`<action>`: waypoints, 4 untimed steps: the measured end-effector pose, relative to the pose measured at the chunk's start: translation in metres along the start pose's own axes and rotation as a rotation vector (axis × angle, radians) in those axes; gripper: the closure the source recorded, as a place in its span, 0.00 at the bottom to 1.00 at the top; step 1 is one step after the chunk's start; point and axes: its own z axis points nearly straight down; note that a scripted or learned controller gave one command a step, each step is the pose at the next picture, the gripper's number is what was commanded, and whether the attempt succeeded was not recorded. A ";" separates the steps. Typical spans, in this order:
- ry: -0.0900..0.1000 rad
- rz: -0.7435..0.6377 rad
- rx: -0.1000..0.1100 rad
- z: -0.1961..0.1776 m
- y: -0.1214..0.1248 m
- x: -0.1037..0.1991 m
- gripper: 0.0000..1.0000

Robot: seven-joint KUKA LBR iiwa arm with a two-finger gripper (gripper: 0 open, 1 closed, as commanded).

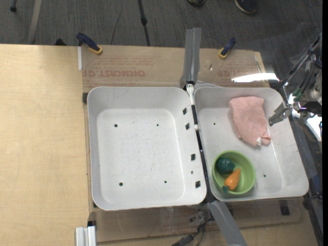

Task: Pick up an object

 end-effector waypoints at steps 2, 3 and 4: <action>-0.015 0.026 -0.043 0.156 -0.043 0.076 0.00; -0.023 -0.012 -0.056 0.153 -0.045 0.082 0.00; -0.024 -0.071 -0.061 0.152 -0.043 0.089 0.00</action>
